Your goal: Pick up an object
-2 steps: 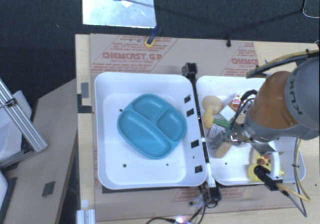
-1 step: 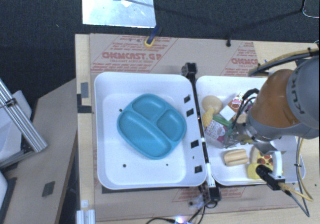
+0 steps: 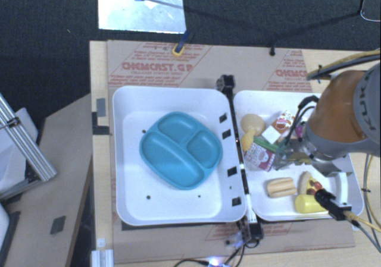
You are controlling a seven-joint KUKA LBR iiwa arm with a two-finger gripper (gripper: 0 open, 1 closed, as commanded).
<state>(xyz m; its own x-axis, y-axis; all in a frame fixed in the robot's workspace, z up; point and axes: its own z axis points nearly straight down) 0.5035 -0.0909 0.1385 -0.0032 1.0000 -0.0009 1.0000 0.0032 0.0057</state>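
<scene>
Gripper (image 3: 284, 159) sat low in right bin (image 3: 351, 200), over clutter near divider (image 3: 237, 141) between bins. Could not tell how gripper was set, or whether it gripped anything; tip blurred against objects. Red-and-white packet (image 3: 257, 156) lay just beside tip, divider side. Tan round object (image 3: 252, 123) beyond it; bread roll (image 3: 280, 187) and yellow object (image 3: 307, 203) nearer front. Arm body hid bin's right part. Blue divided plate (image 3: 180, 149) lay in left bin (image 3: 128, 200).

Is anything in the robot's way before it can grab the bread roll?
Nothing visible sits between them. The gripper hangs over the right bin, just above the bread roll. A snack packet lies beside the gripper, to its left in the camera view, off that path.
</scene>
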